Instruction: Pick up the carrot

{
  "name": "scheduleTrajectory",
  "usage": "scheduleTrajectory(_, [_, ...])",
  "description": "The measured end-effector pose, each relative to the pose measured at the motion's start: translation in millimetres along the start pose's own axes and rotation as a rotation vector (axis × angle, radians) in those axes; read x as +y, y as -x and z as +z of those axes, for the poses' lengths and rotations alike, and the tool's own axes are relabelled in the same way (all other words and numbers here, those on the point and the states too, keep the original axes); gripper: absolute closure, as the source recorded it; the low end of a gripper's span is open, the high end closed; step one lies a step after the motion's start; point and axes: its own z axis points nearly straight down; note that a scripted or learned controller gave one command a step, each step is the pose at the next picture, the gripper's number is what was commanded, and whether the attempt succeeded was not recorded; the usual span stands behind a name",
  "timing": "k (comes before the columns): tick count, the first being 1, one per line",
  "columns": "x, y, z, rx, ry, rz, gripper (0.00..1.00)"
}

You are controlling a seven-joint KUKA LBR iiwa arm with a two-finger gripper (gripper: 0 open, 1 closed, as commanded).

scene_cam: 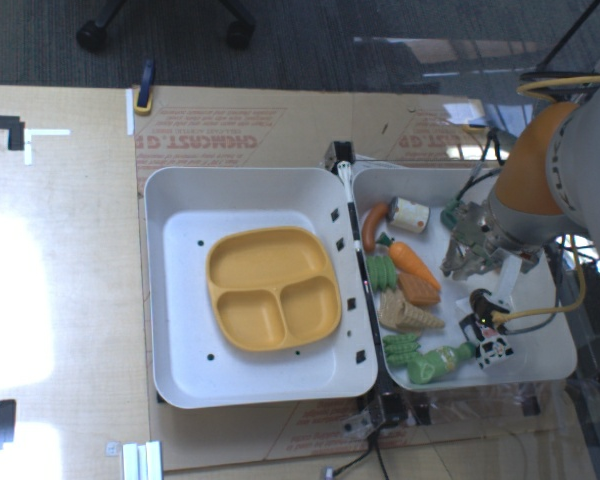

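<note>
The metal two-finger gripper [467, 255] hangs over the right-hand shallow white plastic bin [540, 353], w/ the grey arm & its orange band [535, 163] coming in from the right. Fingers point down toward the bin floor, slightly spread, w/ bare white floor visible between the tips; nothing is held. Tips look close to the floor, but contact can't be judged from this angle.

The task item, a bright orange tapered plastic carrot [412, 259], lies near the left side of the same bin, tilted diagonally, green leafy end toward the upper left. It's apart from the gripper, to its left, w/ a strip of bare floor between them.

Around the carrot: a long orange-red toy sausage [372, 225] by the dividing wall, a small white cylinder w/ dark end [410, 214] above it, a brown wedge-shaped toy piece [419, 290] touching the carrot's lower end, a beige ridged toy piece [406, 314] below that, & green toy veg [428, 363] at the bin's lower edge.

The left white bin [170, 298] holds a yellow three-compartment plastic plate [272, 288], lying flat at its centre
</note>
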Motion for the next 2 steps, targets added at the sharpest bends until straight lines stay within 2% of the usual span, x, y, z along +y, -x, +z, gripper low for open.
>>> scheduleTrajectory(1, [-69.1, 0.2, 8.6, 0.0, 0.007, -0.175, 1.0])
scheduleTrajectory(2, [-138.8, -67.5, -90.3, 0.0, 0.006, -0.231, 1.0])
